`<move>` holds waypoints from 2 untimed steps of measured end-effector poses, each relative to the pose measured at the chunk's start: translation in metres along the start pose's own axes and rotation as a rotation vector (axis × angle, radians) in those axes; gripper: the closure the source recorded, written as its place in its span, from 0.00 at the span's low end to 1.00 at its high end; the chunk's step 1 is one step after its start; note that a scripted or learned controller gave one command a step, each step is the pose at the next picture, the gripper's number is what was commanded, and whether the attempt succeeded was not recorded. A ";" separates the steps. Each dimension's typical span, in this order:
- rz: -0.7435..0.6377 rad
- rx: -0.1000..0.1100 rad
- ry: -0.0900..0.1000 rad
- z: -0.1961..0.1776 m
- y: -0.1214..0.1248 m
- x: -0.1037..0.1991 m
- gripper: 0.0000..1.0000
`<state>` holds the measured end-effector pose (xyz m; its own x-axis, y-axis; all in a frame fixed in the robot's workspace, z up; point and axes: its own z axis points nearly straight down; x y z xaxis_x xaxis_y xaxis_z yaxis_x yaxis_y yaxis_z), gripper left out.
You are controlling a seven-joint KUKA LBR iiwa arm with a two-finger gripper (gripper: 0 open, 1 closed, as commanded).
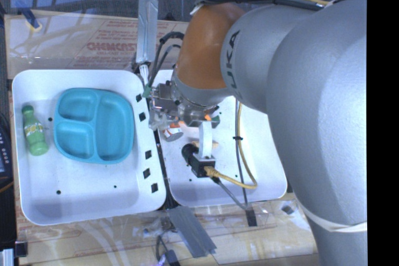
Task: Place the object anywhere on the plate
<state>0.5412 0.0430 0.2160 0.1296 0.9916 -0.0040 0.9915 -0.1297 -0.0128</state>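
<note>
1. pickup step, by my reading: the gripper [181,118] is low in the right bin [262,187], at its 10 o'clock corner, over a small orange and white object [174,127]; i cannot tell the gripper's state.
2. next move calls for a firm grasp, a lift, then travel toward 9 o'clock over the bin walls.
3. plate [95,124] in the left bin [75,205]: turquoise, smooth plastic, three compartments, rounded corners.
4. green bottle [34,131] lies at the plate's 9 o'clock, apart from it.
</note>
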 end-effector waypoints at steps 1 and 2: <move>-0.272 -0.002 0.000 0.029 0.011 0.055 1.00; -0.489 -0.002 0.001 0.028 0.029 -0.026 1.00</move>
<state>0.5660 0.0139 0.1874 -0.3517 0.9361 0.0027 0.9361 0.3517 -0.0106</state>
